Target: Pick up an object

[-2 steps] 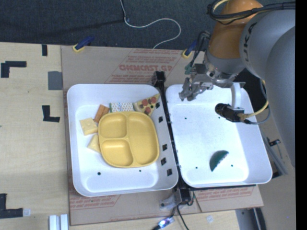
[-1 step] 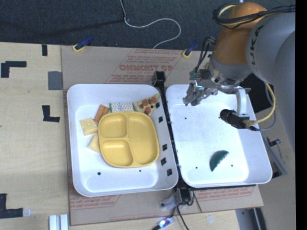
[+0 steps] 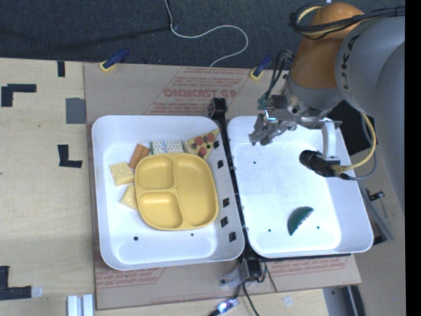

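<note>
On the left of the table (image 3: 39, 176) sits the left bin (image 3: 108, 242), a shallow white tray. A yellow divided plate (image 3: 176, 191) with three compartments lies in its middle. Tucked around the plate's upper and left edges are small flat pieces: a pale yellow square (image 3: 122, 173) and an orange-brown piece (image 3: 139, 154) at the left, and a patterned piece (image 3: 166, 147) and a pizza slice (image 3: 204, 142) along the top.

The right bin (image 3: 263, 236) touches the left one along a black seam. A dark green piece (image 3: 300, 219) lies alone on its floor near the lower right corner, well apart from everything else.

The jaws (image 3: 260, 137) hang over the upper left part of the right bin, pointing down and left; whether they are spread or pressed together cannot be made out, and nothing is visible between them. The grey arm (image 3: 368, 51) with its orange band (image 3: 322, 45) reaches in from the right.
</note>
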